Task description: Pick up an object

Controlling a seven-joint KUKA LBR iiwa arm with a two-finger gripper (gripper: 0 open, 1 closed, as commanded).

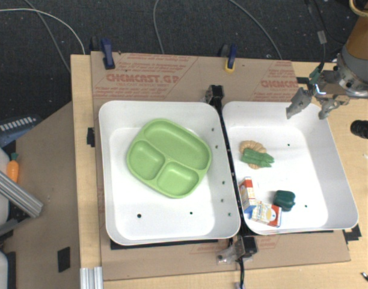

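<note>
In the right bin lie a green toy resting on a tan ring-shaped piece, a dark green block, and a red, white and blue packet near the front left corner. My gripper hangs over the bin's far right corner, well away from these objects. Its two fingers are spread apart with nothing between them.
The left bin holds a light green divided plate. A black clamp sits at the far end of the wall between the bins. Blue clips hold the cardboard at the back.
</note>
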